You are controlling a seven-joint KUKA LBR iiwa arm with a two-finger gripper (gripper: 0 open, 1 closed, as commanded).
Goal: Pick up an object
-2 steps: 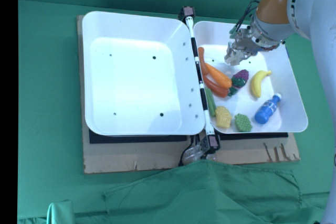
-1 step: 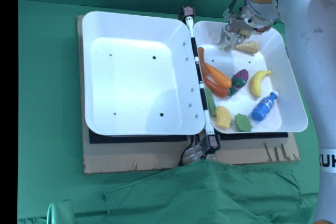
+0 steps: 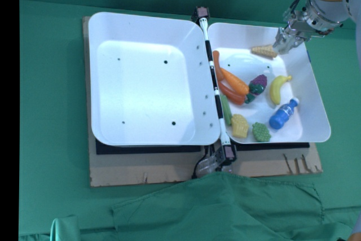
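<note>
My gripper (image 3: pixel 284 45) hovers over the far right corner of the right bin (image 3: pixel 316 100), right beside a tan waffle cone (image 3: pixel 264 51). The cone's wide end sits at the fingertips; I cannot tell if it is gripped. Lower in that bin lie a yellow banana (image 3: pixel 277 88), a blue bottle (image 3: pixel 283 114), purple grapes (image 3: pixel 258 84), two orange carrots (image 3: pixel 232 84), a yellow corn cob (image 3: pixel 240 126), a green piece (image 3: pixel 261 132) and a green pod (image 3: pixel 225 109).
The left bin (image 3: pixel 144 79) stands beside the right one, joined by a black-and-white divider bar (image 3: pixel 211 77). Both rest on cardboard (image 3: pixel 141 169) over green cloth. A fold of green cloth (image 3: pixel 225 206) lies in front.
</note>
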